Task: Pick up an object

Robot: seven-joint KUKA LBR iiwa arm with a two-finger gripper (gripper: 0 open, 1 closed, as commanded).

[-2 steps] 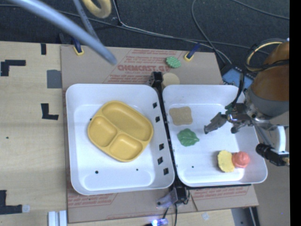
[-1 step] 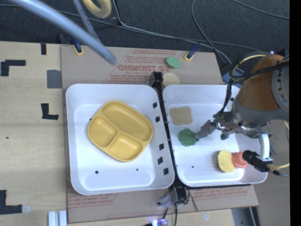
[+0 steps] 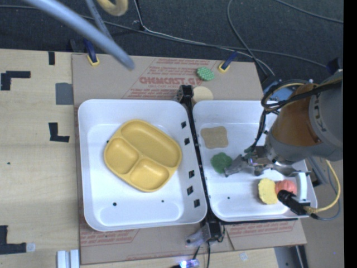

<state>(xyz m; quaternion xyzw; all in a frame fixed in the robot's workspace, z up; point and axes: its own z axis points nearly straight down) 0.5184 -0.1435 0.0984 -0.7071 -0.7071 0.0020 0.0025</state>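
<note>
Sat on a counter of pale wood with a brown cardboard sheet under two white bins. Held, in the left bin, a yellow divided tray, long axis running from 10 to 4 o'clock. Reached in from 3 o'clock over the right bin: the grey arm, orange band above the wrist. Ended in the end effector, low over the bin floor, fingers seemingly spread a little toward 9 o'clock (too dark and blurred to be sure, so cannot tell whether apart or together, and nothing visibly between them). Lay just beside that tip, at its 9 o'clock and perhaps touching: a green leafy piece, judged the nearest candidate for the pick, with no clear long axis. Rested at about 11 o'clock from the green piece: a tan flat square. Lay at 4 o'clock from the tip, near the bin's lower wall: a yellow round piece with a pink-red piece touching it. Read on the cardboard, in red print: "CHEMCAST", remaining letters unclear.
</note>
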